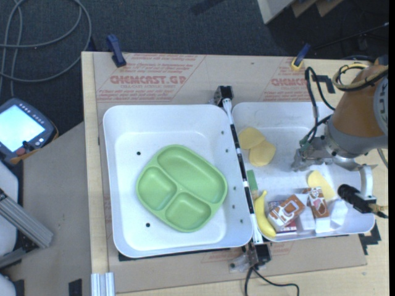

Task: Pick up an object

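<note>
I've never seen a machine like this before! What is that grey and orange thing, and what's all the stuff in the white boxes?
That is a robot arm, reaching in from the right. One camera looks down on a bench from above. The arm's gripper, its little hand, hangs over the right bin. I can't tell if it holds anything. That bin has two pale yellow chips, a toy banana, a lemon-yellow piece and small snack packets. The left bin holds a green plate with three sections.
</note>
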`<action>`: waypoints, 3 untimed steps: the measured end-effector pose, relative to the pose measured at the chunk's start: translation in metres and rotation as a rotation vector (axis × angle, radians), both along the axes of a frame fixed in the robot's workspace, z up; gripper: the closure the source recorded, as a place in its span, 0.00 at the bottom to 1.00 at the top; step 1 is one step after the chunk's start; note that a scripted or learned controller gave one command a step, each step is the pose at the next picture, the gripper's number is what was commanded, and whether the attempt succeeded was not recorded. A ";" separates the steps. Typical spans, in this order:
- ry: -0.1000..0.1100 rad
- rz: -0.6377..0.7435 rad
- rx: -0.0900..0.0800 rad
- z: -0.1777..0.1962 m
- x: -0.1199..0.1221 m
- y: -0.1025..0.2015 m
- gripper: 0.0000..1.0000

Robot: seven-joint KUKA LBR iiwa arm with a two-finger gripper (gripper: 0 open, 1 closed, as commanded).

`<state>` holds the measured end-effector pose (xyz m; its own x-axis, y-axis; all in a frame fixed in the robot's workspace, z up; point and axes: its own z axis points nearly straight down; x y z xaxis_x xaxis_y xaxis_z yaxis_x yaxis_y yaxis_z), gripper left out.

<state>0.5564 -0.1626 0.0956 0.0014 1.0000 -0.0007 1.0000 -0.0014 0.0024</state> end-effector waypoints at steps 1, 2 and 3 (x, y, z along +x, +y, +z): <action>0.001 0.003 0.001 0.074 0.003 0.067 1.00; 0.002 0.002 0.001 0.073 0.003 0.067 0.00; 0.004 0.001 0.001 0.002 -0.042 0.049 0.00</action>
<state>0.5147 -0.1141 0.0972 0.0006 1.0000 0.0003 1.0000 -0.0006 -0.0016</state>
